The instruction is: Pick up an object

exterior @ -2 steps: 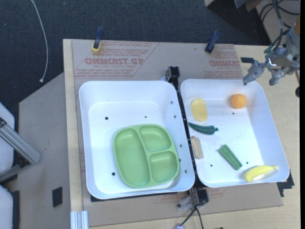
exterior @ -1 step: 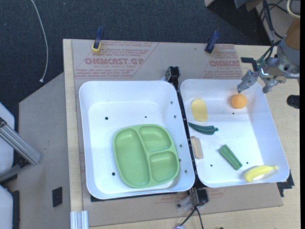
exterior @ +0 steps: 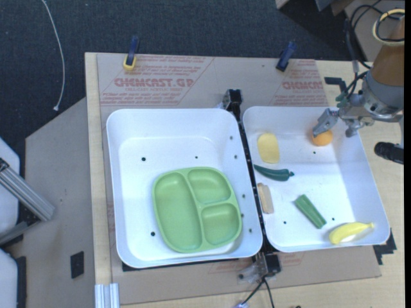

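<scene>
Orange, small and round, a plastic fruit [exterior: 322, 137] is seen in the far part of the right-hand shallow white bin [exterior: 359, 172], directly beneath the grey two-finger pincer [exterior: 338, 124]. The pincer is spread open, one finger [exterior: 327, 119] just above the fruit and touching or nearly touching its top (contact cannot be confirmed), the other finger [exterior: 351, 129] to the fruit's right. The fruit is not shown clamped between them.

Left of the pincer, a pale yellow rounded block [exterior: 268, 147] is laid flat near the divider. Nearer the camera and left of the pincer, a dark green curved pepper-like toy [exterior: 274, 172] is found, and beyond it a small tan stick-shaped piece [exterior: 265, 197] against the divider. Well toward the camera from the pincer, a green rectangular block [exterior: 309, 210] is lying at an angle, with a yellow banana-shaped toy [exterior: 349, 232] near the front corner.

Far left of the pincer, a light green three-compartment plastic tray [exterior: 196, 207] is resting in the left-hand white bin [exterior: 128, 133].
</scene>
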Robot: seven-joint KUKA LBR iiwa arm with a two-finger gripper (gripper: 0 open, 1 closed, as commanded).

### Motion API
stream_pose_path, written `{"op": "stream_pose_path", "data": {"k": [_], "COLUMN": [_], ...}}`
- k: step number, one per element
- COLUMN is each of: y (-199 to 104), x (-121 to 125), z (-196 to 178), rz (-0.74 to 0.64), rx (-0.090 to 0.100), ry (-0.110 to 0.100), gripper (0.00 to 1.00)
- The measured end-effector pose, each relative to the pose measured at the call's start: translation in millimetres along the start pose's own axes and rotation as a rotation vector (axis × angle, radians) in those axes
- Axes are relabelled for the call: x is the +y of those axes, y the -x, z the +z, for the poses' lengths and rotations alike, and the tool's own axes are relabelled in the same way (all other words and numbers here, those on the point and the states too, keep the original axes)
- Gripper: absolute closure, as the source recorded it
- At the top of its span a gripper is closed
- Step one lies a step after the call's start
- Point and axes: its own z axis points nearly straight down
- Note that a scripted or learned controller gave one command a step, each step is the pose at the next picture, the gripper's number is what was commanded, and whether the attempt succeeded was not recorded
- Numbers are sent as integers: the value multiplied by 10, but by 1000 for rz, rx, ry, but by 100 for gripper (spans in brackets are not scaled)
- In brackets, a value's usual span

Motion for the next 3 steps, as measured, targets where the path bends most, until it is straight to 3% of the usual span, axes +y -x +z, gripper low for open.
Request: {"op": "stream_pose_path", "data": {"k": [1, 2, 3], "y": [-20, -13, -19], "x": [32, 21, -4], "z": [629, 501, 63], "rz": [-3, -2, -1], "rx": [0, 0, -3], "ry": [1, -3, 12], "gripper": [0, 100, 100]}}
